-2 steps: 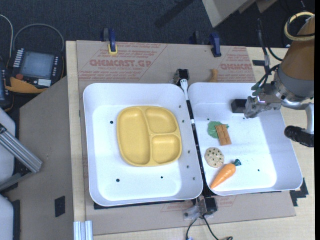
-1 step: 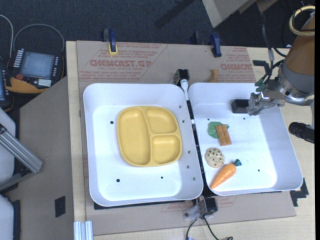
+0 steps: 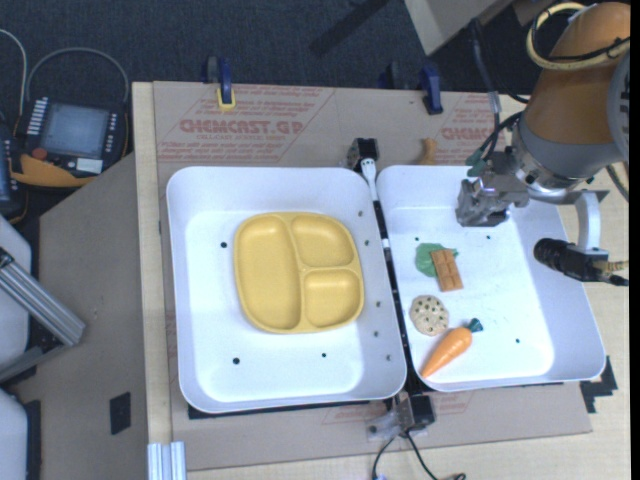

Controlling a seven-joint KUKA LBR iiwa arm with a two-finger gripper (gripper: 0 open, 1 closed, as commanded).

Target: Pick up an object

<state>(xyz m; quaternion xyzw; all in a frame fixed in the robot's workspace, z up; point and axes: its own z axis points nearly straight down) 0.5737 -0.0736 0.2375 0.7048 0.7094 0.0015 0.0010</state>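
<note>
Lying in the right bin point(image 3: 560, 363), below the gripper point(image 3: 483, 211) and well apart from it, the carrot point(image 3: 446, 349) looks light, stiff and smooth; its thick middle suits a grasp. A cookie point(image 3: 429, 314) sits closer. Jaw state cannot be told.

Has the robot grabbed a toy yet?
Not yet. Nothing looks done: the carrot, cookie and brown cracker on its green piece all lie in the right bin. The gripper hangs above that bin's far end, away from them. Picking one up is left.
</note>
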